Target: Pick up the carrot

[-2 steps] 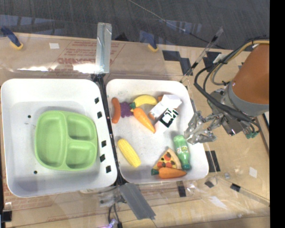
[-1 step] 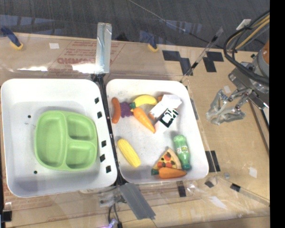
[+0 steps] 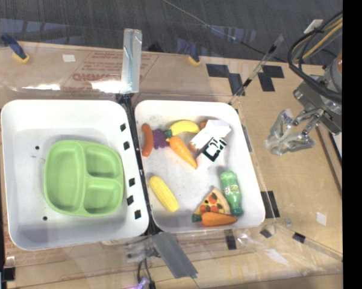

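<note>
Gripper (image 3: 287, 138) over the bench right of the right bin (image 3: 251, 155), holding nothing; finger spread cannot be told. Carrot (image 3: 183, 152) lies mid-bin near its back edge, beside the banana (image 3: 185, 127).
</note>
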Robot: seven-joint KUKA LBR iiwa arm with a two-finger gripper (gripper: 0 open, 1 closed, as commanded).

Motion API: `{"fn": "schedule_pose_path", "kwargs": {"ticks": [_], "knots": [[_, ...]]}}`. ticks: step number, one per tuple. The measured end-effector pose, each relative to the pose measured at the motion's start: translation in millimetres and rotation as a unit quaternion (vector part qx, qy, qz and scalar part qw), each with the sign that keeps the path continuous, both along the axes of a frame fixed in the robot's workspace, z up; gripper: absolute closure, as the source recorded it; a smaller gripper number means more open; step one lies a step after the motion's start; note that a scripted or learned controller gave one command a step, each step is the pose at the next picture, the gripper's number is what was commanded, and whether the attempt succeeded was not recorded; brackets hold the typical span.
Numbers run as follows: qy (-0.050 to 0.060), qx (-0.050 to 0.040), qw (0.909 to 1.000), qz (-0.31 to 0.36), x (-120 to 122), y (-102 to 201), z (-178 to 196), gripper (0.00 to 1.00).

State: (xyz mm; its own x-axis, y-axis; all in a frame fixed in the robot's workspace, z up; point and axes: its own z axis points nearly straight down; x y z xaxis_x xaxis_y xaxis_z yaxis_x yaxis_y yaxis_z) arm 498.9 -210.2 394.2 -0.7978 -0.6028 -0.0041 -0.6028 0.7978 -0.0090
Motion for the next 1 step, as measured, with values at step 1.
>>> {"fn": "schedule_pose_path", "kwargs": {"ticks": [1], "knots": [[0.005, 0.0017, 0.9803, 0.197, -5.1, 0.4, -34.1, 1.00]]}}
